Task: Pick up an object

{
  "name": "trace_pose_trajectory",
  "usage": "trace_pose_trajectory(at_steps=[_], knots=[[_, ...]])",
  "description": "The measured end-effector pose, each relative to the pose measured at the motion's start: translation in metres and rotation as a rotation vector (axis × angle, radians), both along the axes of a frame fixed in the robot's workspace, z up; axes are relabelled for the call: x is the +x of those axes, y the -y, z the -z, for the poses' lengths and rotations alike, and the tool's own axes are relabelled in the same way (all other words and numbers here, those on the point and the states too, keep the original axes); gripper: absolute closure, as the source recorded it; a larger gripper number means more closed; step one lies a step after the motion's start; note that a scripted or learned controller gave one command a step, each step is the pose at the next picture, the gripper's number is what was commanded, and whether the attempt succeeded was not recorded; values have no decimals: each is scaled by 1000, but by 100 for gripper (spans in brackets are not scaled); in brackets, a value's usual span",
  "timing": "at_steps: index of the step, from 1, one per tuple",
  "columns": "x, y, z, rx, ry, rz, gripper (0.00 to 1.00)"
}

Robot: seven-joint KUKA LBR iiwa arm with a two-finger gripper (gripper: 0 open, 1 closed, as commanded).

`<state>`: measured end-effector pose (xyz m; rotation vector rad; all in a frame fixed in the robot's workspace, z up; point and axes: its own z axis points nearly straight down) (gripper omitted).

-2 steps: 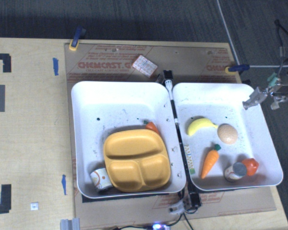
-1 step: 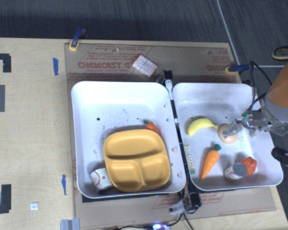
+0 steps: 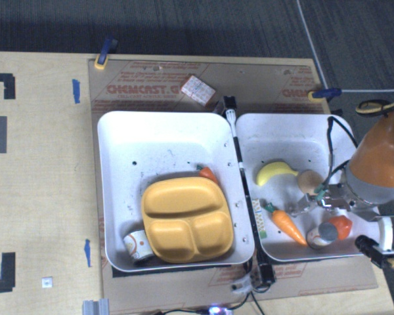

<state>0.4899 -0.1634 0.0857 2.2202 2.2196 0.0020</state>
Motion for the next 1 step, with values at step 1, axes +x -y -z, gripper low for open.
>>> trace_pose_trajectory(at_steps=[1], knots=[[-8, -64, -1, -4, 7, 1, 0]])
